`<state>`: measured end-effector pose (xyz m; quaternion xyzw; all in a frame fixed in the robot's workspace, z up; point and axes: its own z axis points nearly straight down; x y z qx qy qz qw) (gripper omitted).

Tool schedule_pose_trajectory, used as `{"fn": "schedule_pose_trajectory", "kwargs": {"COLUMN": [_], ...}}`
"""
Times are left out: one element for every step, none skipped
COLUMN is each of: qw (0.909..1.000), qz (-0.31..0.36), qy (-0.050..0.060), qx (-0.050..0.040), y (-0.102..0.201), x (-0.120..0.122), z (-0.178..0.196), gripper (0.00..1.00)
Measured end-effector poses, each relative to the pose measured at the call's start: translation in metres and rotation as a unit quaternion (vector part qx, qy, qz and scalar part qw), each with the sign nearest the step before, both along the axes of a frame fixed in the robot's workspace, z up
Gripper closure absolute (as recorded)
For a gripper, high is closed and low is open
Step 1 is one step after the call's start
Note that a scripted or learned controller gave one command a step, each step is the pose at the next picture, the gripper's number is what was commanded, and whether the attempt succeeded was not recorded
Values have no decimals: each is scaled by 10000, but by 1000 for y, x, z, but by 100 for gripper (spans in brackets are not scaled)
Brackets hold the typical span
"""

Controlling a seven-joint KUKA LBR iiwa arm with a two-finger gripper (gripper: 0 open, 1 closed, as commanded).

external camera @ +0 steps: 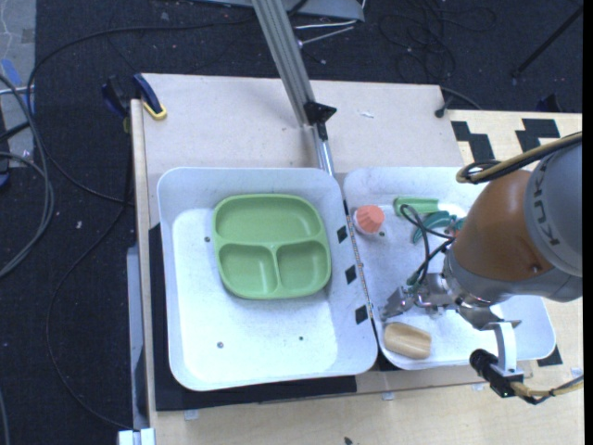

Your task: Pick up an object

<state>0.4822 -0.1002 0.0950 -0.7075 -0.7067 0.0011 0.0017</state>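
Whether the jaws are parted or closed cannot be told; the gripper sits low in the right bin, just above a tan bread-like object near the bin's lower left corner, and contact between them cannot be made out.

Dark speckled carpet with loose black cables fills the left of the frame and runs along the top. A pale wooden bench starts at centre left, with a blue and yellow clamp at its upper left corner. On it lies the left bin, holding a green divided plate in its upper half; the lower half is bare white floor. A grey metal pole slants down from the top centre to the seam between the bins. In the right bin, an orange ball-like object lies near the upper left wall, with a green object just to its right. The arm, orange-banded, covers most of that bin's right side, close over the lower rim
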Motion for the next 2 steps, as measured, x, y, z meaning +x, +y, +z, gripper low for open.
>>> {"fn": "schedule_pose_trajectory", "kwargs": {"qw": [10000,10000], "qz": [-4,16], "qy": [-12,-47], "qx": [1,-9], "y": [0,1], "x": [1,1], "z": [13,76], "gripper": [100,100]}}
